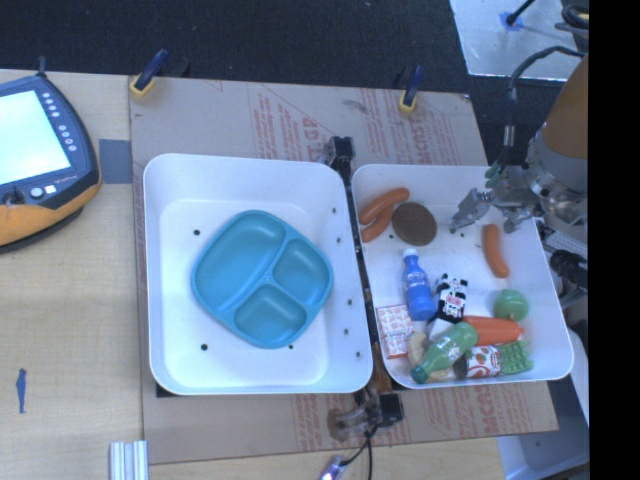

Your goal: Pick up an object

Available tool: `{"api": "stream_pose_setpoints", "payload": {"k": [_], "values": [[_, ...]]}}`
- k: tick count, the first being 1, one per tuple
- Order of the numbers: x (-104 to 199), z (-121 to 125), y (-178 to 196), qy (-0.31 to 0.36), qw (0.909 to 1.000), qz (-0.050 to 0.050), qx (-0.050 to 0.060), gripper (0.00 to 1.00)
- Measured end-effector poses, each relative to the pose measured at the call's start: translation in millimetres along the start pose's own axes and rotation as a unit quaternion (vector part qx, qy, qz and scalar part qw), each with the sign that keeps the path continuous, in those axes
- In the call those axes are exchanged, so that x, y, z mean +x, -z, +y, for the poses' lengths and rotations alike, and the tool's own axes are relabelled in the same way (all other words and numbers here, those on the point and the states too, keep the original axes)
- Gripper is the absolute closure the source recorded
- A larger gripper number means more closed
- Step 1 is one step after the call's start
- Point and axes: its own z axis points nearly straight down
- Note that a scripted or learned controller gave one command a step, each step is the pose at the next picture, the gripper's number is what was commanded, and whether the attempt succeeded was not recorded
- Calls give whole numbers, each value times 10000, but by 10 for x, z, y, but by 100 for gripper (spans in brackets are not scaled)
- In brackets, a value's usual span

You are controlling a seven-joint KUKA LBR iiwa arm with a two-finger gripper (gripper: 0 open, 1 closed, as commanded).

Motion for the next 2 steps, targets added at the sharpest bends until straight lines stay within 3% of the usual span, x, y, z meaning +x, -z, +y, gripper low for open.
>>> {"api": "stream_pose_setpoints", "payload": {"k": [1, 2], "values": [[205, 120, -1094, 3, 10000, -9, 1, 0], [413, 714, -1085, -4, 10000, 3, -6, 0]]}}
